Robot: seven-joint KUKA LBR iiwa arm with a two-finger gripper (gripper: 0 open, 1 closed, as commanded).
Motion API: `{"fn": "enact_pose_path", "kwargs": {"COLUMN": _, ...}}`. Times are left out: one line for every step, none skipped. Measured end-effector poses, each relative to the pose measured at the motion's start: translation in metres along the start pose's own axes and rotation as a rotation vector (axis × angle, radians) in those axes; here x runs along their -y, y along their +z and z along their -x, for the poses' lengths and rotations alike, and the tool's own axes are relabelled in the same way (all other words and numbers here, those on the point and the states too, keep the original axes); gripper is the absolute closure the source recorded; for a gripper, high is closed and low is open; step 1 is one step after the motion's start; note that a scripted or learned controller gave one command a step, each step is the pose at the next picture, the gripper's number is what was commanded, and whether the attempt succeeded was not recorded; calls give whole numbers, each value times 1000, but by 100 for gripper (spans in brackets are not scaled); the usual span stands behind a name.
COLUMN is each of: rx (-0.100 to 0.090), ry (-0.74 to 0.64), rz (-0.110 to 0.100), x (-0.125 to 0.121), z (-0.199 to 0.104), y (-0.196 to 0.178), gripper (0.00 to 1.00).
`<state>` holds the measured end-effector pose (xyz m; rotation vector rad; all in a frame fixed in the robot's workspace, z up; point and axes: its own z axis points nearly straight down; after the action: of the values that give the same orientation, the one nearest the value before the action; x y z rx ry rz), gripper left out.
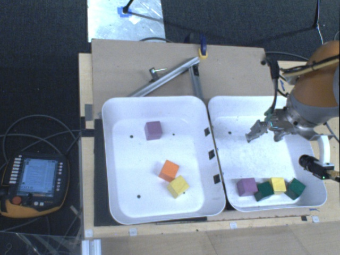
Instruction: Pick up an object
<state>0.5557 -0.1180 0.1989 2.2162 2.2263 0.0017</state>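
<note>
Right bin: blocks below pincer

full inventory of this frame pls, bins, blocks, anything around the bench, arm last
white bins: 2, white, side by side on the bench; left bin, right bin
purple blocks: 2; one upper left bin, one near front wall of right bin
orange block: 1, centre of left bin, touching the yellow one
yellow blocks: 2; one left bin, one in the right bin's front row
green blocks: 2, dark green, right bin front row; and
metal rod: 1, grey, lying at a slant behind the left bin
teach pendant: 1, grey and orange, floor left of bench
foil sheet: 1, silver, floor behind bench
gripper: 1, grey, over the right bin's upper part, nothing between its fingers
</note>
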Motion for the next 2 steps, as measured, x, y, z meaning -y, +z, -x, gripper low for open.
{"fn": "enact_pose_path", "kwargs": {"rx": 0, "ry": 1, "rz": 1, "x": 0, "z": 0, "y": 0, "gripper": 0}}
{"fn": "enact_pose_path", "kwargs": {"rx": 1, "ry": 2, "rz": -3, "x": 0, "z": 0, "y": 41, "gripper": 0}}
